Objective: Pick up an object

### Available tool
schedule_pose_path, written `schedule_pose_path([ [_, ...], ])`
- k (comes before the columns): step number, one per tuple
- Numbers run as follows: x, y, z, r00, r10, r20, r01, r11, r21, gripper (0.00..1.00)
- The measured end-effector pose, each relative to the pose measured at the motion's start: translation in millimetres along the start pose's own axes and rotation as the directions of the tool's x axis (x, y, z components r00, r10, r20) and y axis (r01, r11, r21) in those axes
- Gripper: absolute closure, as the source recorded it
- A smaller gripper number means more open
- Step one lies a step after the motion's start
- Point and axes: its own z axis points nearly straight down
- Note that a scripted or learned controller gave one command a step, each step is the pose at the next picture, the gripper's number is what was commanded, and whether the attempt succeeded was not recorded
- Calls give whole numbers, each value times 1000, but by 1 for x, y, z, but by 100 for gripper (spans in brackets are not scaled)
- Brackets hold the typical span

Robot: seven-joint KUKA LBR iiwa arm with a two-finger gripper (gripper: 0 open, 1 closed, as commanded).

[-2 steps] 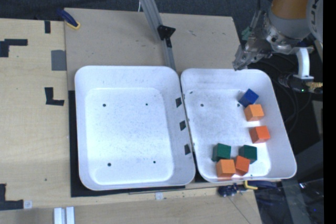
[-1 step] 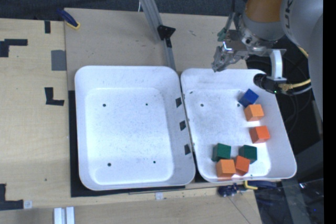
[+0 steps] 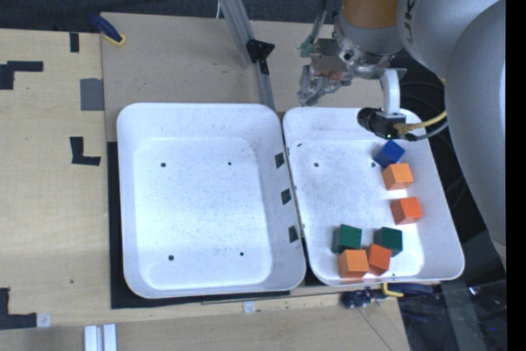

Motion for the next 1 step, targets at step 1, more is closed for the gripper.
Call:
schedule_pose_path([
  [1,43,15,14,1000,2,1,-2,1000,1,100],
])
